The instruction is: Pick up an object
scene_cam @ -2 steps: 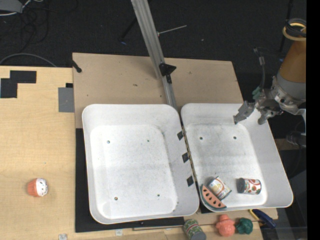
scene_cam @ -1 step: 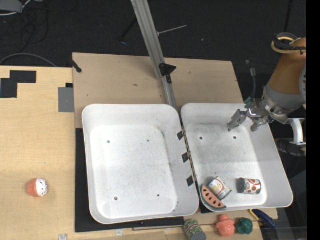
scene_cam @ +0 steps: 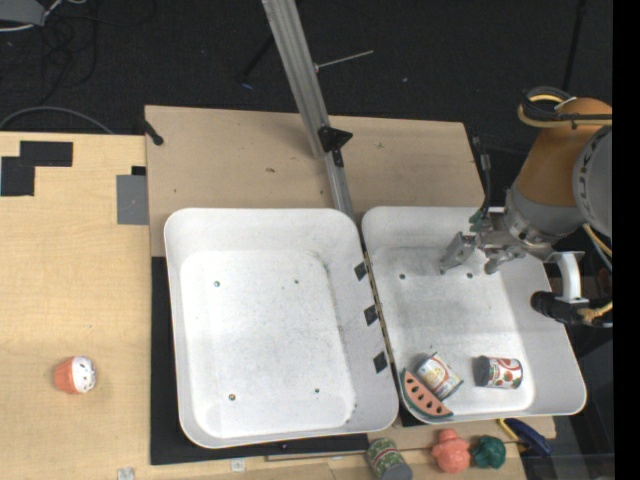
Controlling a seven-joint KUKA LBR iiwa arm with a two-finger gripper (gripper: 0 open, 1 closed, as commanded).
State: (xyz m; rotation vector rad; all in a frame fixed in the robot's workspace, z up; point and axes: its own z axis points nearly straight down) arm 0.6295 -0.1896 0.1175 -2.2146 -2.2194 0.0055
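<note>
Two white bins sit side by side on the bench, and the arm (scene_cam: 560, 168) reaches in from the right over the right bin (scene_cam: 450, 308). Its gripper (scene_cam: 478, 256) hangs over the upper part of that bin, fingers spread apart with nothing between them. Three things lie well below it along the bin's near edge: a small can (scene_cam: 437, 375) tilted on its side, a watermelon slice (scene_cam: 425, 396) just beside and below the can in the near left corner, and a red-and-white can (scene_cam: 499, 371) lying flat a little to the right. Neither can touches the other; the slice looks to rest against the bin's rim. Between the gripper and those three things the bin floor is bare, giving plenty of open room in the middle. The left bin (scene_cam: 260, 328) has a bare floor too, and black clips mark the seam where the two rims meet. Just outside the near edge of the right bin, on the bench, sit a dark can (scene_cam: 384, 457), a pink lump (scene_cam: 451, 451) and a green lump (scene_cam: 489, 452), close together in a row. Far off to the left, on the pale tabletop, a small red-and-white ball (scene_cam: 75, 375) lies alone. A metal rail (scene_cam: 305, 88) slants down toward the gap between the bins.
</note>
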